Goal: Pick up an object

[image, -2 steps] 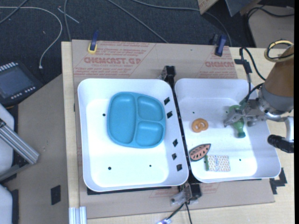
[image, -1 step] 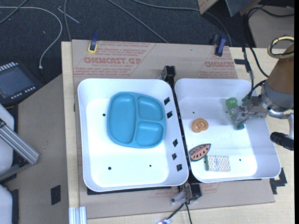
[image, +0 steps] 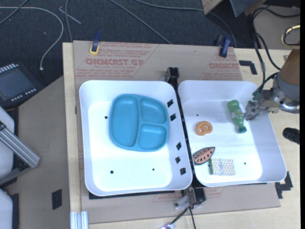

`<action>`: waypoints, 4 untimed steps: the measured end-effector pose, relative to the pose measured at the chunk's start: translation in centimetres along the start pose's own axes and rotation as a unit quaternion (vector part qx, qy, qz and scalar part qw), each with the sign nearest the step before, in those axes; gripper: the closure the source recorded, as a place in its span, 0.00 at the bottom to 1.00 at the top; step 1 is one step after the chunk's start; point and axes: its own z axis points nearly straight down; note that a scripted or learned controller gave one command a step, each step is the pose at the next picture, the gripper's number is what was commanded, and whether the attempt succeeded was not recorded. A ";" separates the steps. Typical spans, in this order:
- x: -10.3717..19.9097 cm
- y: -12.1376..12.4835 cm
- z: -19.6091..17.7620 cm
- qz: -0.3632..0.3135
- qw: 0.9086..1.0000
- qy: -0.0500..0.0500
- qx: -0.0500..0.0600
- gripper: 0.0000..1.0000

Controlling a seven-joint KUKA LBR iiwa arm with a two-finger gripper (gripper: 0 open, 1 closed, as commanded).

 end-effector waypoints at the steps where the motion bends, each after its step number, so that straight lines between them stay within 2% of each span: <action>1: -0.1 -0.1 -4.4 0.000 1.000 0.000 -0.001 1.00; 2: -0.1 -0.2 -10.9 0.000 1.000 -0.001 -0.002 1.00; 3: 5.3 -1.9 -10.7 -0.002 1.000 0.002 0.003 1.00; 4: 10.2 -2.2 -8.9 -0.002 1.000 0.002 0.004 1.00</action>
